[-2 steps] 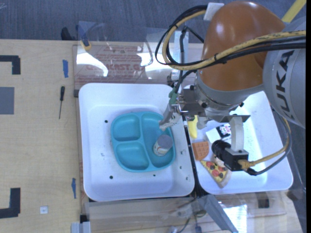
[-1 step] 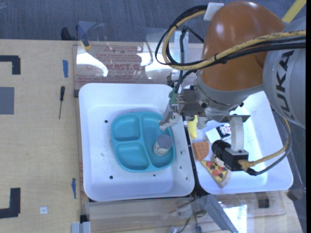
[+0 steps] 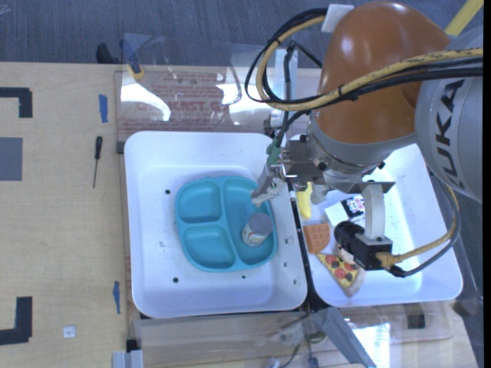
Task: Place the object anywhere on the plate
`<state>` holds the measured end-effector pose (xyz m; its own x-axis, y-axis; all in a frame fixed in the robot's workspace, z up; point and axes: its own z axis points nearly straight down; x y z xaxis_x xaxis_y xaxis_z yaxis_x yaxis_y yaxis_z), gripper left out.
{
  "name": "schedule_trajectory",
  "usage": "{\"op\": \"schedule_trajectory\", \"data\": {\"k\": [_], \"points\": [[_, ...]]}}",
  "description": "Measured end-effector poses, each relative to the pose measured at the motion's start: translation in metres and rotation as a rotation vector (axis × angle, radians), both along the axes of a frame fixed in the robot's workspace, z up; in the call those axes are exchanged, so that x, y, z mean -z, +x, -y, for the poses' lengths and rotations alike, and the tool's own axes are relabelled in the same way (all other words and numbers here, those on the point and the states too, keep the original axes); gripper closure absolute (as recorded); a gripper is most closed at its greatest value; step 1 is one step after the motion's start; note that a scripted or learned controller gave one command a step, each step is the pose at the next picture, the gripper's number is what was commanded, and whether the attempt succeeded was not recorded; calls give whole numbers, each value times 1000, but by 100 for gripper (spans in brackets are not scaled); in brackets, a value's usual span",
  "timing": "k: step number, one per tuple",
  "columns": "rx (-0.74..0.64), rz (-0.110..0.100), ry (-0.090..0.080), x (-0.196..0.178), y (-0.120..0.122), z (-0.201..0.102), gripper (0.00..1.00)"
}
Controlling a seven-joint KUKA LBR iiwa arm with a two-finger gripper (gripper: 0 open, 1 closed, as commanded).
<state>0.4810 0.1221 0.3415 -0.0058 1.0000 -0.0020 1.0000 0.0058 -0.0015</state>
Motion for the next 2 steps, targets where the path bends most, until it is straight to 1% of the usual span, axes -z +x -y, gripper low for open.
{"op": "schedule_trajectory", "data": {"k": [2], "points": [[0,0,0,0,0,0,0]]}}
